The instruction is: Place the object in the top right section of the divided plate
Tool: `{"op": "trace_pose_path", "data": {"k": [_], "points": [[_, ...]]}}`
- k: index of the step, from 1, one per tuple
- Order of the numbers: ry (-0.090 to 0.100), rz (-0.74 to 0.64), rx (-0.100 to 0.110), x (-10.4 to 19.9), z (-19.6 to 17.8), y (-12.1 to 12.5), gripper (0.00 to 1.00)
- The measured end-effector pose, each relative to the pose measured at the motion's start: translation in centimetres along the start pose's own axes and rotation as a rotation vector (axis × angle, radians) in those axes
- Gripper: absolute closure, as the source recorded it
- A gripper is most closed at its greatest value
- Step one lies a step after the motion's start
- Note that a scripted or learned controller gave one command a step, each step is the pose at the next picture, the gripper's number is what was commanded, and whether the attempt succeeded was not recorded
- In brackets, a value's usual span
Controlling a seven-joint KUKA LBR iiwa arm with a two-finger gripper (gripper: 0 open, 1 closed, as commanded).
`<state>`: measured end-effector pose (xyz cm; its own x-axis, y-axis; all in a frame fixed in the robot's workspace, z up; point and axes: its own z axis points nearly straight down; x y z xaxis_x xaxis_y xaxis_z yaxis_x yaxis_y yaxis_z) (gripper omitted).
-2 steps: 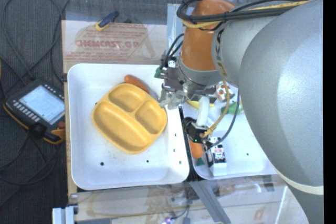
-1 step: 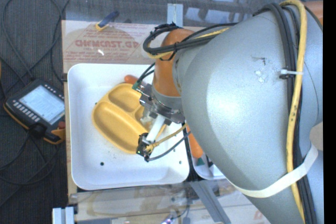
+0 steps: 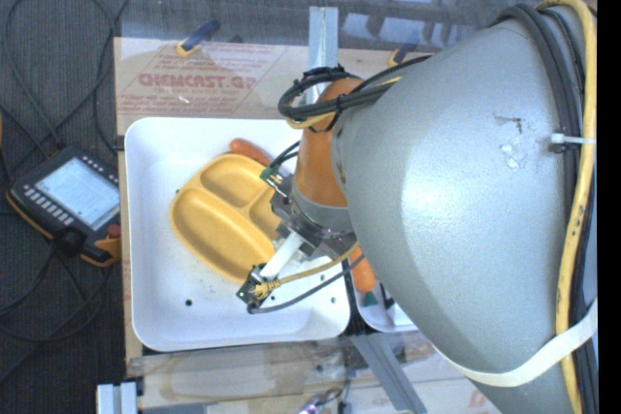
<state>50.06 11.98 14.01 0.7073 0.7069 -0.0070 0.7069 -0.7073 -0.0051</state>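
Observation:
A yellow divided plate (image 3: 218, 208) lies tilted in the left white bin (image 3: 165, 305). Its right-hand sections are covered by the arm. A small orange-red, carrot-like object (image 3: 249, 150) lies in the bin just past the plate's far rim, touching or nearly touching it. My gripper (image 3: 284, 211) hangs under the orange wrist band, over the plate's right side. The wrist hides what is beneath it.
The big grey arm covers most of the right bin (image 3: 380, 317). Another orange object (image 3: 362, 274) peeks out beside the arm at the wall between the two bins. White bin floor lies in front of and left of the plate.

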Motion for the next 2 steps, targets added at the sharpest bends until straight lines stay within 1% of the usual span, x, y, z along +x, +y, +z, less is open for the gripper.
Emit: {"op": "trace_pose_path", "data": {"k": [1, 2], "points": [[0.019, 0.043, -0.013, 7.4, 4.5, -3.1, 1.0], [0.0, 0.185, -0.006, 4.7, -1.5, -5.2, 1.0]]}}
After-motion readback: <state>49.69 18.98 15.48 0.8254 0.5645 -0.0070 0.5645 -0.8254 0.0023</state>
